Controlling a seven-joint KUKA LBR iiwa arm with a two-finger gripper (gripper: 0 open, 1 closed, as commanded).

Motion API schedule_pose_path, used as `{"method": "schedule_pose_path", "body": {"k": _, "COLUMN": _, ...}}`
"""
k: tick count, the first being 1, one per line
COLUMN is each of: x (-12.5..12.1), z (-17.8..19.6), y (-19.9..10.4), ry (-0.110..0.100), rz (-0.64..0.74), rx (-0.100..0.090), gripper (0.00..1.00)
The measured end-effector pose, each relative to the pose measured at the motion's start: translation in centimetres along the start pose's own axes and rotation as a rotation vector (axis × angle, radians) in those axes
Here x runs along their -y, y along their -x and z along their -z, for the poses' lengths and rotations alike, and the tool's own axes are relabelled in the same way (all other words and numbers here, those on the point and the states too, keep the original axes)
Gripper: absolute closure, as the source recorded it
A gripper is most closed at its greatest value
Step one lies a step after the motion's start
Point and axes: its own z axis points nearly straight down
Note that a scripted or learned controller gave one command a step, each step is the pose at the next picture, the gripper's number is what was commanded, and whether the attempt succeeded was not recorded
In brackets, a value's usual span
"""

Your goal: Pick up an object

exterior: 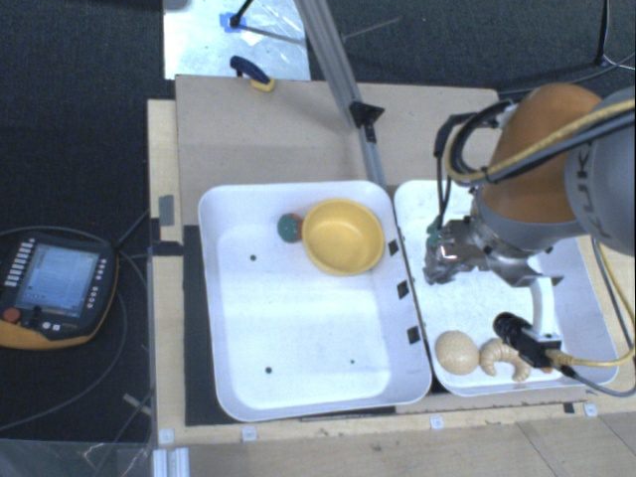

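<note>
Arm (542,157): grey with an orange band, reaching in from the right and hanging over the right bin.
Gripper (447,256): a metallic head over the right bin's left part, right of the yellow bowl; what lies under it is hidden.
Fingers: I cannot tell whether they are wide or narrow; nothing shows between them.
Left bin (298,366): white and shallow, on the desk (417,127), touching the right bin along its right rim.
Yellow bowl (343,235): upright in the left bin's far right corner.
Ball (289,228): small, dark green, touching the bowl's left side.
Right bin (417,207): white, partly covered by the arm.
Egg (457,352): pale, rounded, in the right bin's near left corner, well below and right of the bowl.
Curved thing (505,358): tan, just right of the egg, kind unclear.
Black part (522,336): on the arm's cable, just above the curved thing.
Pendant (55,286): orange-edged with a screen, on the dark floor, far left of the bowl.
</note>
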Motion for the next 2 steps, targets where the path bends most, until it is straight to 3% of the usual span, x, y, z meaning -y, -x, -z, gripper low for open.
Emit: {"method": "schedule_pose_path", "body": {"k": 2, "x": 0.5, "z": -0.8, "y": -9.3, "ry": 0.000, "rz": -0.001, "rx": 0.000, "gripper": 1.00}}
